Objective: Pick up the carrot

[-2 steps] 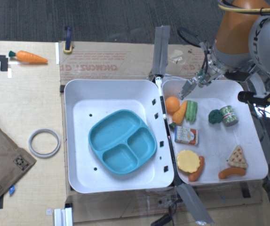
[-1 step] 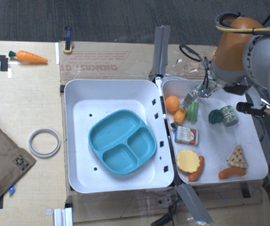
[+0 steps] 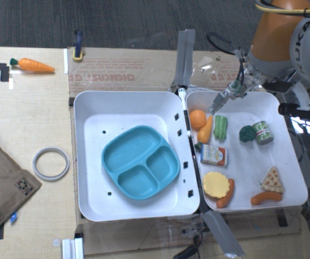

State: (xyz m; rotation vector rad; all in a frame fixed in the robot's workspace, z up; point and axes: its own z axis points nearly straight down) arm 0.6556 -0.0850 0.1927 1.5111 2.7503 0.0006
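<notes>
My gripper [image 3: 215, 107] hangs over the right bin [image 3: 292, 161], just above the carrot [image 3: 205, 129] beside the orange [image 3: 197, 118]; how wide it stands, I cannot tell.

I count two white bins [image 3: 85, 144], side by side. One blue tray [image 3: 140, 162] in the left bin. Two carrots: one [image 3: 205, 129] in the right bin, another [image 3: 32, 65] out on the bench. One orange [image 3: 197, 118], one green pickle [image 3: 220, 128], one broccoli [image 3: 247, 134], one can [image 3: 262, 132], two sausages [image 3: 266, 198], one tape ring [image 3: 51, 163].
</notes>
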